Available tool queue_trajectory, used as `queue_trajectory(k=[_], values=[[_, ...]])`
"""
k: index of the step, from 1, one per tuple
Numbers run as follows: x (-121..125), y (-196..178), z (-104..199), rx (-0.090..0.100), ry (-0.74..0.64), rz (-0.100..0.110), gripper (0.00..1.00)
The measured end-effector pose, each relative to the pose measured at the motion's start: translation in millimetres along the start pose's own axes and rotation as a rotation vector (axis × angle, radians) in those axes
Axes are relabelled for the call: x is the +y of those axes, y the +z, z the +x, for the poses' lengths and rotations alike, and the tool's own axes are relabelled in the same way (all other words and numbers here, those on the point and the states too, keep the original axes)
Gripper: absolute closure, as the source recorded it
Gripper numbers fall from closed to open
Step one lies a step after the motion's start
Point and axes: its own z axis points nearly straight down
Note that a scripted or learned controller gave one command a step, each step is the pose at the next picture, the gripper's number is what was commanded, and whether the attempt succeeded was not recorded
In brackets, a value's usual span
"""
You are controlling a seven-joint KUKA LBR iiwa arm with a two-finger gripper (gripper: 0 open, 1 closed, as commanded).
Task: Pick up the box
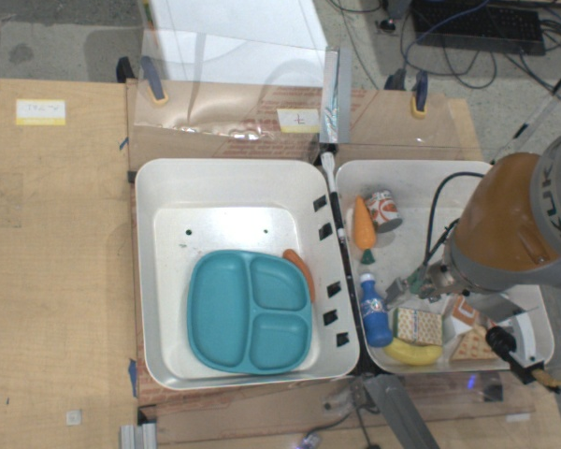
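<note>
We take the blue bottle (375, 312) as our mark. It lies in the right bin (407, 181), hard against that bin's left wall, with its white cap toward the far side.

The box (419, 325) – tan and speckled, lying flat – sits just to the right of the bottle, close enough that the two seem to touch. A yellow banana (413, 352) lies just nearer to us than the bottle's base, along the box's near edge. Further right of the bottle, past the box, is a second flat packet (467, 337) in orange, white and tan, partly under the arm.

The arm (503, 224) comes in from the right of the bottle, and its broad orange band covers much of the bin on that side. Its wrist ends in dark and metallic parts just above the box's far edge, up and to the right of the bottle's cap. The jaws are lost in that cluster, so we cannot tell whether they are apart or together, and we see nothing held between them. The box rests on the bin floor.

Beyond the bottle, toward the far wall, a carrot (365, 224) lies along the same left wall, and a red and white can (384, 209) rests just beside it.

To the left of the bottle, across the shared wall with its black clips (334, 288), the left bin (159, 251) holds a teal divided plate (251, 316). A small orange piece (300, 267) lies at the plate's far right rim – the plate's side nearest the bottle.
</note>
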Motion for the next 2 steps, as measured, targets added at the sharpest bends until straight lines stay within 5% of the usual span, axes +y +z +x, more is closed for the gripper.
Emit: queue_trajectory(k=[1, 2], values=[[-18.1, 12.1, -4.3, 0.007, -0.061, 0.005, 0.0], [-18.4, 3.7, -2.5, 0.015, -0.06, 0.008, 1.0]])
